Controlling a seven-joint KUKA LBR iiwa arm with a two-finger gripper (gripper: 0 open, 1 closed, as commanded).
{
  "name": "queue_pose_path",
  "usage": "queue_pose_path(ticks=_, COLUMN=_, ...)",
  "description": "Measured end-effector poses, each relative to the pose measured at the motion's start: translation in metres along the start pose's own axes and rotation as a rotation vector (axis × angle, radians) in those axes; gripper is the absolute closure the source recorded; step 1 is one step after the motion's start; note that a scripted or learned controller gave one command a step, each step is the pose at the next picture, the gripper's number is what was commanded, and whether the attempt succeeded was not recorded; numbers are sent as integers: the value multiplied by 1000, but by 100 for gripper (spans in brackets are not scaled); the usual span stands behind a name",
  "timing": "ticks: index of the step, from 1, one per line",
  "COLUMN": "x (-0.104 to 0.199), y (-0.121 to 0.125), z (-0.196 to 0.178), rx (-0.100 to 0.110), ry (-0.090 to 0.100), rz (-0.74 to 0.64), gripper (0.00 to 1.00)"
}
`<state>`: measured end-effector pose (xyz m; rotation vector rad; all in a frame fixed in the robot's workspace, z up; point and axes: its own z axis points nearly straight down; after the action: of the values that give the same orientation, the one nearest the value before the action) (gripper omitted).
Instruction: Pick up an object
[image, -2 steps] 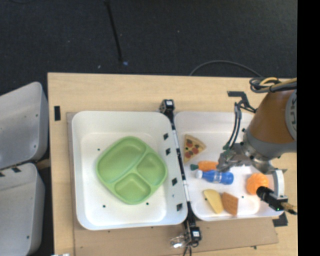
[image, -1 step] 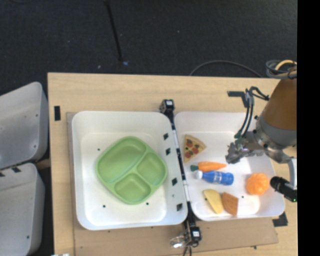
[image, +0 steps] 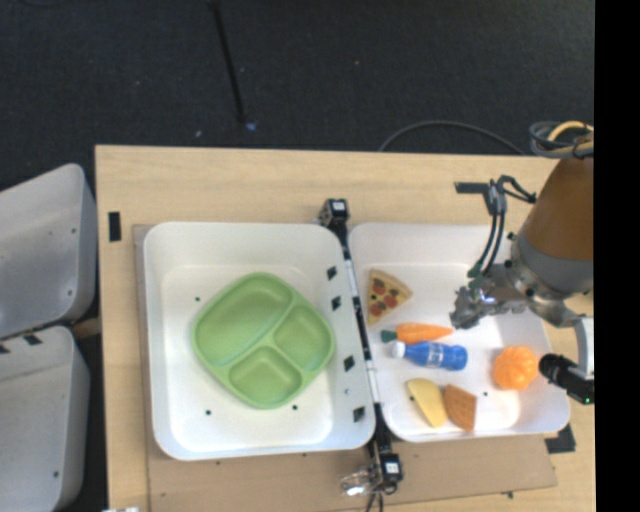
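Gripper (image: 473, 305) hangs low over the right bin (image: 440, 245), and I cannot tell its state from my screen. Carrot (image: 424, 332) lies just at its 8 o'clock, blue bottle (image: 432, 354) below that, orange ball (image: 516, 368) at its 5 o'clock, pizza slice (image: 385, 294) at 9 o'clock.
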<state>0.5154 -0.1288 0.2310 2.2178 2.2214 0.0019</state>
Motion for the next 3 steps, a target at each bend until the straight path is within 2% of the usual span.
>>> queue_pose_path(ticks=3, x=145, y=40, z=14, rx=2, ry=2, rz=-5, gripper=100)
